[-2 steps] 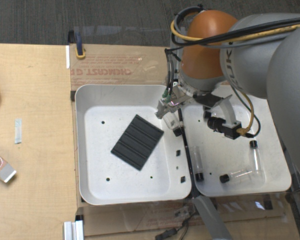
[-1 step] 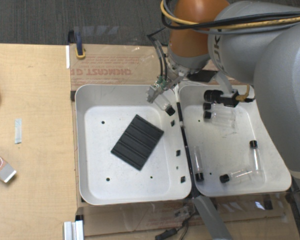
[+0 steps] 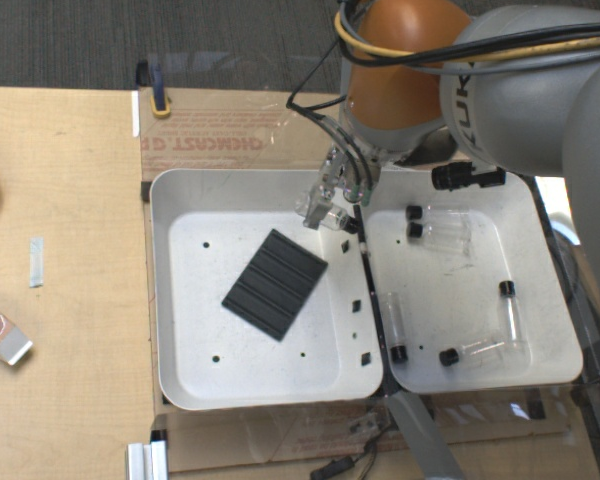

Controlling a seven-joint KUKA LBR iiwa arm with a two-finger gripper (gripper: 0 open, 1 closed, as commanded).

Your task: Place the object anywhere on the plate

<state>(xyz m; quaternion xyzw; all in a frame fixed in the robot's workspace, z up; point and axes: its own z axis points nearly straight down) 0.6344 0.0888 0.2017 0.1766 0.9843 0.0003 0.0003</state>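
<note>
In left bin (image 3: 180, 268): one black ribbed plate (image 3: 275, 283), lying flat, tilted. Gripper (image 3: 325, 211) just above plate's upper corner, can't tell its state. Right bin (image 3: 540, 268): roughly four clear tubes (image 3: 480, 350), black caps

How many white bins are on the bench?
2. The left bin holds a dark ribbed plate. The right bin, touching it, holds small clear tubes with black caps. The arm covers part of the right bin's far edge.

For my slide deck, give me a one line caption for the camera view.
KUKA arm's gripper hovers at the left bin's back right corner, above a black ribbed plate; clear tubes lie in the right bin.
</note>
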